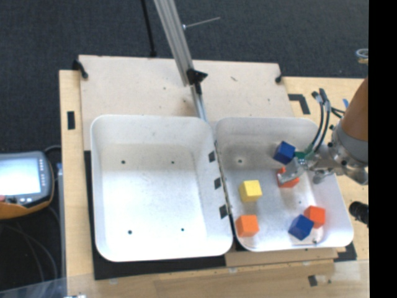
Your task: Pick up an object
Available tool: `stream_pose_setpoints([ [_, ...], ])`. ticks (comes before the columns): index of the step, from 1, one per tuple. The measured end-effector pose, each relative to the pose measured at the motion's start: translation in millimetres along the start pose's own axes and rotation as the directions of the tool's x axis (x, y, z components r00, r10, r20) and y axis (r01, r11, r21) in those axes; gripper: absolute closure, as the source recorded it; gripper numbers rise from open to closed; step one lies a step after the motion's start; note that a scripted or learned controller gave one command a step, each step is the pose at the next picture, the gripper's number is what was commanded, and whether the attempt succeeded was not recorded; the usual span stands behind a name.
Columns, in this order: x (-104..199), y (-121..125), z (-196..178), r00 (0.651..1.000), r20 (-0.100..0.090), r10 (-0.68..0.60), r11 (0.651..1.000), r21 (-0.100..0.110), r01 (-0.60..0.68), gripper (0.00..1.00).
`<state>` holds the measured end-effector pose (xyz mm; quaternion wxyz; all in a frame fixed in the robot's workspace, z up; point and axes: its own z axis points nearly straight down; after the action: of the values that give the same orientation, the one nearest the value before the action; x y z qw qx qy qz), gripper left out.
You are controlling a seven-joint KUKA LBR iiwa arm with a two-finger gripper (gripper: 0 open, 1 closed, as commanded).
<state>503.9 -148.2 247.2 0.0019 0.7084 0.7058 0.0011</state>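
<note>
Monitor (22,177): small screen device at the far left, off the surface (155,82), apart from the work.
Left bin (102,166): shallow white tray on the surface; nothing in it for the task to use.
Mast (177,39): slanted metal rail rising from behind the two bins, near their shared edge.
Right bin (248,132): holds all the candidate objects, loosely spread.
Yellow cube (251,190): near the bin's middle, standing free of its neighbours.
Orange cube (247,225): near the front left corner, just beside the wall.
Blue cube (285,152): toward the back, just above the hand.
Small orange piece (289,180): directly under the hand and partly hidden by it.
Hand (288,177): low over the bin, reached in from the right; whether it is released or clenched cannot be told, and no object is seen between its parts.
Front pair: second blue cube (301,227) touching or nearly touching another orange block (316,215) at the front right.
Step in hand (judgement): closing on the small orange piece.
Good practice (judgement): centre the hand over the piece, descend straight, avoid nudging the blue cube behind, and lift vertically only once the grip is firm.
</note>
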Motion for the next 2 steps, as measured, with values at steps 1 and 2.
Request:
stream_pose_setpoints([
  [1,-8.9,37.3,102.1,1.000,-0.001,-0.003,1.000,0.009,0.003,0.00],
  [2,-16.2,62.5,119.2,1.000,0.009,-0.004,1.000,-0.021,0.004,0.00],
])
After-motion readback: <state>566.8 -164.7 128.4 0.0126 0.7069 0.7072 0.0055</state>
